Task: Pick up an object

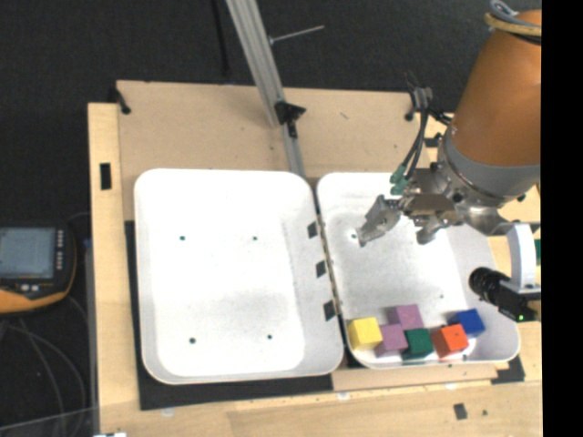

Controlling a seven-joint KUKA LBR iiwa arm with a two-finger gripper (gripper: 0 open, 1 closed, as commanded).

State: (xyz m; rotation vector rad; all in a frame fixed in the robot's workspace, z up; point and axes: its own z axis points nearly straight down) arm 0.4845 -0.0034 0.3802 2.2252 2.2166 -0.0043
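Above the right bin [428, 271], your pincer [398, 227] hangs spread and empty; grip the light, rigid yellow block [365, 331] by its flat sides.

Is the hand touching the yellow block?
Apart. The camera view shows the hand up in the right bin's far half, with bare white floor between it and the yellow block at the near wall.

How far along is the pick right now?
Nothing looks picked yet. The claw hangs open over the right bin with nothing between its fingers. The blocks, yellow, purple, green, orange and blue, sit clustered at the bin's near edge. Reaching, gripping and lifting remain.
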